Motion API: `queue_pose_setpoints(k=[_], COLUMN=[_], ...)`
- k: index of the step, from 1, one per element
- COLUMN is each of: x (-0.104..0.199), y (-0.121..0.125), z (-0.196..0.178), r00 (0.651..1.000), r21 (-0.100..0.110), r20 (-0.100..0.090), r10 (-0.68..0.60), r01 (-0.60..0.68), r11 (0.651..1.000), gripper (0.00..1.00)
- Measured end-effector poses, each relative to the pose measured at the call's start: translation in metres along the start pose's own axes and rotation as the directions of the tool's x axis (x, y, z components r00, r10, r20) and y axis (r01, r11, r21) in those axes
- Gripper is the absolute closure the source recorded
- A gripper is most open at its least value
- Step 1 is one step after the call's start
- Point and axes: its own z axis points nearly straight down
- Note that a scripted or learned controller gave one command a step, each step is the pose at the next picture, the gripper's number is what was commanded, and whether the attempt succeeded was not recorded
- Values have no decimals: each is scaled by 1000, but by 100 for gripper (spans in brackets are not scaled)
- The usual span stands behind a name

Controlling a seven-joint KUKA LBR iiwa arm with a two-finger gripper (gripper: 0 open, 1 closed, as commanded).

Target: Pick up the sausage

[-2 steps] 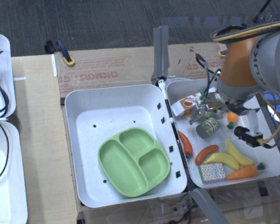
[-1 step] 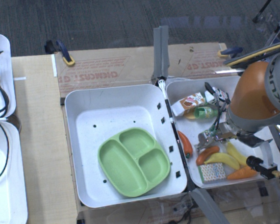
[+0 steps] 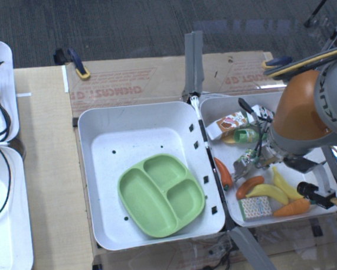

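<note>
Red-orange sausage [image 3: 249, 186]: a short, rounded piece lying on the floor of the right bin [image 3: 242, 96], toward its near-left corner, tilted with its right end a little higher in the view. A similar reddish piece [image 3: 221, 172] leans on the bin's left wall, so I take the free-lying one as the target.
Handling: probably a light toy with a smooth, rounded skin. It is likely to roll or squirt out if pinched near an end.
Where to hold: across the short axis at mid-length, with the jaws set square to its long line.
Neighbours: a yellow banana [image 3: 267, 192] lies just beside its right end, perhaps touching. A speckled card [image 3: 255, 208] sits just nearer the bin's front edge, so there is little room on those sides.
Pincer [image 3: 251, 160]: hangs just above and behind the sausage, near it but not on it. Whether it is spread or pressed together I cannot tell, and nothing is seen in its hold.
Arm [image 3: 300, 116]: its orange band covers the bin's right half.
Surface: smooth white plastic, which may let the sausage slide.
Left bin [image 3: 133, 138]: holds a green divided plate [image 3: 162, 194].
Worktop [image 3: 47, 173]: pale wood, carrying both bins.
Room: dark carpet [image 3: 116, 18] beyond the far edge.
</note>
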Motion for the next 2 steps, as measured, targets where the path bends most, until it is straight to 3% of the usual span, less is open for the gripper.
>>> queue_pose_setpoints(k=[1, 2], x=[11, 10], y=[-44, -42], z=[1, -9], r00=[998, 998], r21=[2, -1], r20=[-1, -1], r10=[57, 62], r01=[-57, -62], r11=[998, 998], gripper=[0, 100])
